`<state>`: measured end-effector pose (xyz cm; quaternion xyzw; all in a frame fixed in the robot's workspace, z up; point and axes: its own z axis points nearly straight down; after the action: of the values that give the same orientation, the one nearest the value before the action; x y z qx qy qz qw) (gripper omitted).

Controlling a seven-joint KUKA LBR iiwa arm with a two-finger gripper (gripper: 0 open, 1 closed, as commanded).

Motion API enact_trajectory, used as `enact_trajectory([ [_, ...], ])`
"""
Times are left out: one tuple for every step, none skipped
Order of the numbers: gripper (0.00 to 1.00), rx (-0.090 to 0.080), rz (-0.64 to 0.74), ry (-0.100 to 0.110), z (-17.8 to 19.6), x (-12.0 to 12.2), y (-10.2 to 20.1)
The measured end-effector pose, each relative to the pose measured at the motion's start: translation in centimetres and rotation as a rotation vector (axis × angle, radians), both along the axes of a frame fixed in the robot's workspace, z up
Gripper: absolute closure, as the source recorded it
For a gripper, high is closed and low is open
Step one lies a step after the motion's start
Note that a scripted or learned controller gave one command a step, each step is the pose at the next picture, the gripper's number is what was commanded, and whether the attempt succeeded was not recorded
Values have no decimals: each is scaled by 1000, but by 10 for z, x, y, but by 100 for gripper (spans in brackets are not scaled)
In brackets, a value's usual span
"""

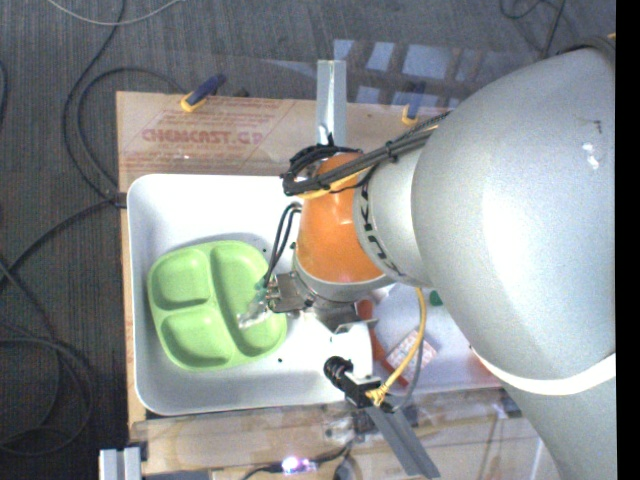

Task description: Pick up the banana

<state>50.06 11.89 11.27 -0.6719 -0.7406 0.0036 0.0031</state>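
**Claw low over left bin; banana not located**

My claw (262, 306) hangs over the right edge of the green divided plate (205, 303) in the left white bin (190, 203). My own arm (480, 218) covers most of what lies to the claw's right. Finger state: cannot tell. Banana: I cannot find it from here; possibly beneath my wrist. Expected handling: light, soft, smooth-skinned, bruises easily. Plan to take it across the middle, gently.

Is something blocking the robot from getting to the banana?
I can't tell. No banana is in sight. The big grey arm hides much of the bins, and its wrist hangs over the green plate in the left bin.
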Motion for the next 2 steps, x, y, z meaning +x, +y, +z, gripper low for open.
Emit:
enact_trajectory([
  [0, -5, 167, -3, 39, -9, -72],
  [0, -24, 198, -9, 29, 6, -66],
])
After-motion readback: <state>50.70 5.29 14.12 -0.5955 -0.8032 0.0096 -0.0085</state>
